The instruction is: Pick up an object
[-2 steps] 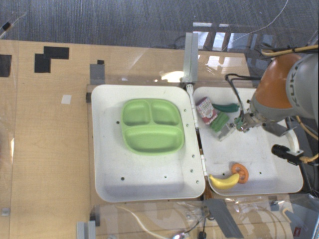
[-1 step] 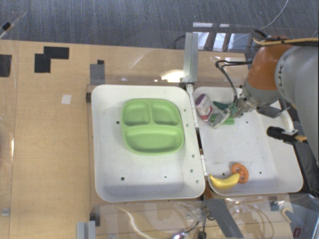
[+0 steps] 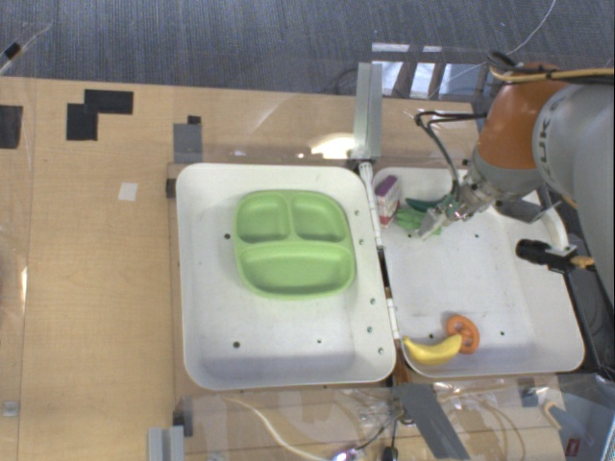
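Candidate target: green object (image 3: 413, 217) in the right bin (image 3: 500, 353), far-left area, just beside a small white-and-purple carton (image 3: 386, 196) that leans on the divider wall. End effector (image 3: 444, 216) is right at the green object's right end, low in the bin. Can't tell if it's apart or together; tips are too small and cluttered to read. Can't confirm anything is clamped.

Other options in the same bin: banana (image 3: 430, 351) at the near-left corner, touching an orange ring-shaped piece (image 3: 464, 333). Both well apart from the arm.

Left bin (image 3: 202, 353) holds a green divided tray (image 3: 293, 243), three compartments, roughly centred. Not in reach of the current pose.

Judgement: step in hand is the grasp on the green item. To do it well: centre over the item's narrow axis, stay off the carton and the bin wall, close fully before lifting, lift straight up. Risk: item is flat and thin-looking, may slip or drag the carton along.

Bins sit side by side on the wooden surface (image 3: 86, 286).
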You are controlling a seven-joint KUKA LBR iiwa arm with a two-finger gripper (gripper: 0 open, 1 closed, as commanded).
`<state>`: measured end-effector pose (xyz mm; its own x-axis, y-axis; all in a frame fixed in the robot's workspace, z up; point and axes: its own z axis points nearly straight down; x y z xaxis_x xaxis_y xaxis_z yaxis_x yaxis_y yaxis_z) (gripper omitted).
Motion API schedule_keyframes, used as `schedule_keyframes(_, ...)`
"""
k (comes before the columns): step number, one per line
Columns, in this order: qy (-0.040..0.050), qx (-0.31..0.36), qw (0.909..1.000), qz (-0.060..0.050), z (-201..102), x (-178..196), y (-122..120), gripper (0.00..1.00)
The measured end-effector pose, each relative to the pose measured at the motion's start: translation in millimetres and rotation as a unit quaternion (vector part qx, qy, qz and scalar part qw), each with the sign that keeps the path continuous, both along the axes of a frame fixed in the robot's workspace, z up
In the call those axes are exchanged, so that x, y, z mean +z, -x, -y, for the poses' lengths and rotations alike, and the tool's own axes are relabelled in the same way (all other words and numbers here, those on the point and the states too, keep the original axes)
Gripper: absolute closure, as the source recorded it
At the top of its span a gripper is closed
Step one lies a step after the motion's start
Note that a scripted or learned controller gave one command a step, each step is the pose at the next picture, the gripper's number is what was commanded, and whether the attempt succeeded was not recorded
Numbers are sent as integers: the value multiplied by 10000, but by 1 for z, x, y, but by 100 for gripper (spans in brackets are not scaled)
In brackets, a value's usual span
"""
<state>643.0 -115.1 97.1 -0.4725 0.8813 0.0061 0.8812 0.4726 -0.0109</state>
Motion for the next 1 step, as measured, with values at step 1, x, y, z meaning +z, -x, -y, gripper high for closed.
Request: schedule_keyframes(1,3,-658,9978,69,-100,86,-15,100)
